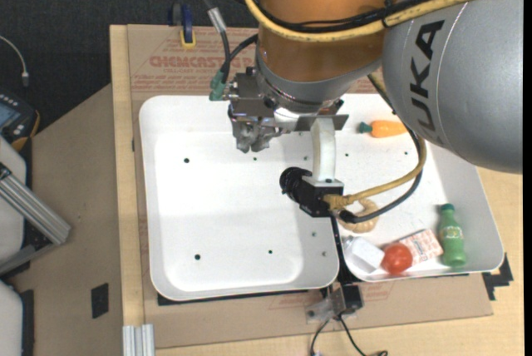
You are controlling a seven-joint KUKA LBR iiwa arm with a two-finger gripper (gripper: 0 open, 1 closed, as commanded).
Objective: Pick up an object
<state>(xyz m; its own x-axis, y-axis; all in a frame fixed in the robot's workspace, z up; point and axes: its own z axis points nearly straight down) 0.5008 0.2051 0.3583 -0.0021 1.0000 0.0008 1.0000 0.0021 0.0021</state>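
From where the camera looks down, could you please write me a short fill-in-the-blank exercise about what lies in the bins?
1. The green bottle lies in the ____ bin as the camera sees it.
2. The round tomato is coloured ____.
3. The carrot lies nearer the ____ wall of its bin than the bottle does.
4. The gripper hangs over the ____ bin.

Missing words: right; red; far; left

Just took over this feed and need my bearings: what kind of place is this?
Probably a robotics lab test bench, not a home or factory line. Two shallow white bins sit on a cardboard-covered bench, toy food such as a carrot and green bottle lies in the right bin, and cables run loose.
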